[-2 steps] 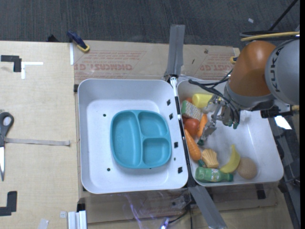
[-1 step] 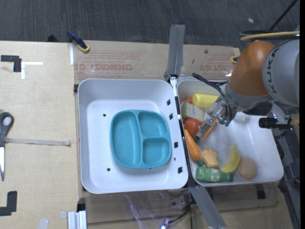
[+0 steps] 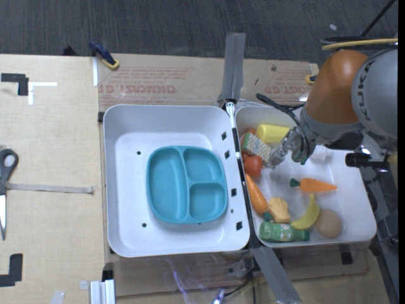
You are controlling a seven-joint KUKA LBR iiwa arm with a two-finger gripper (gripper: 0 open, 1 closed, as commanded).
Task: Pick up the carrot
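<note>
An orange carrot (image 3: pixel 316 185) with a dark green stem end lies in the right bin (image 3: pixel 354 233), pointing right. A second long orange vegetable (image 3: pixel 256 195), carrot-like, lies along that bin's left wall. My gripper (image 3: pixel 290 155) hangs over the upper middle of the right bin, up and left of the stemmed carrot and just right of a speckled green-and-white piece (image 3: pixel 256 145). Its fingers stand apart with bare white bin floor between them; it is open and holds nothing.
The right bin also holds a yellow block (image 3: pixel 272 132), a red tomato (image 3: pixel 252 164), a yellow chunk (image 3: pixel 279 209), a banana (image 3: pixel 307 214), a green can (image 3: pixel 285 232) and a beige round item (image 3: pixel 328 223). A teal divided plate (image 3: pixel 188 184) sits in the left bin (image 3: pixel 120 170).
</note>
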